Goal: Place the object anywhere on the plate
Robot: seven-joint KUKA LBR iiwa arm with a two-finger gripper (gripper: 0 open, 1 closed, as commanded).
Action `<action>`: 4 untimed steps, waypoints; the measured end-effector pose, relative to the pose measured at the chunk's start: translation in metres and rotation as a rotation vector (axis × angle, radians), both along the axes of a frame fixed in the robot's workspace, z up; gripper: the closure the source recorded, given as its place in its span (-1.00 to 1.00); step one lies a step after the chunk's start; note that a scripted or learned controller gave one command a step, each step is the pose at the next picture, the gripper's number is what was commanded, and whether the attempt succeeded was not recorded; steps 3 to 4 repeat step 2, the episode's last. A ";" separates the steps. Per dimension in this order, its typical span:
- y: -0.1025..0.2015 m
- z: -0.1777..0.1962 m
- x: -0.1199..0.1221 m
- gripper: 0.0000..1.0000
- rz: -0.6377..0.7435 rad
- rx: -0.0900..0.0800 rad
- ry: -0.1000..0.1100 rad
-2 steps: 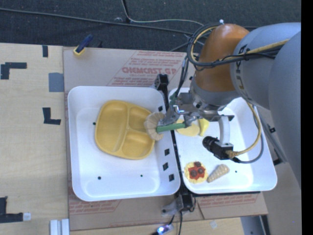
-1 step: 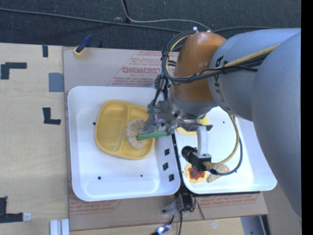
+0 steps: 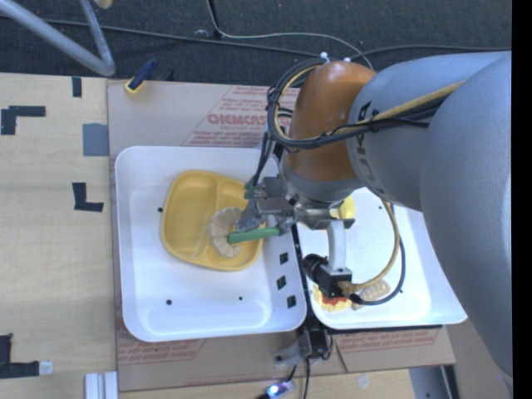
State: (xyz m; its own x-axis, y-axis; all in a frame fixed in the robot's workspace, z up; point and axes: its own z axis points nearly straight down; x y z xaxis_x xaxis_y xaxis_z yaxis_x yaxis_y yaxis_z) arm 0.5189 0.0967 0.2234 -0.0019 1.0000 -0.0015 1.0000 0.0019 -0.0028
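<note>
Judged nearly done, with the pale ridged fan-shaped object (image 3: 223, 229) lying on the yellow divided plastic plate (image 3: 187, 210) in the left shallow white bin (image 3: 199, 310), just under the grey gripper (image 3: 259, 210), its opening and hold impossible to tell, release and retreat perhaps left.

Gripper (image 3: 249, 221) over right edge of yellow plate (image 3: 193, 214) in left bin (image 3: 141, 248), w/ green-handled object (image 3: 253, 234) at its tip, beside a pale scalloped piece (image 3: 223, 227) on plate.

Dark carpet (image 3: 332, 7) beyond wooden bench (image 3: 50, 248)
</note>
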 end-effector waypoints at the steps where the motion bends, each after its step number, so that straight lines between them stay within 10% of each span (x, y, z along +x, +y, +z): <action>1: 0.021 -0.001 0.000 1.00 0.002 0.001 0.000; 2: 0.021 -0.001 0.000 -1.00 0.001 0.001 0.000; 4: 0.021 -0.001 0.000 -1.00 0.001 0.001 0.000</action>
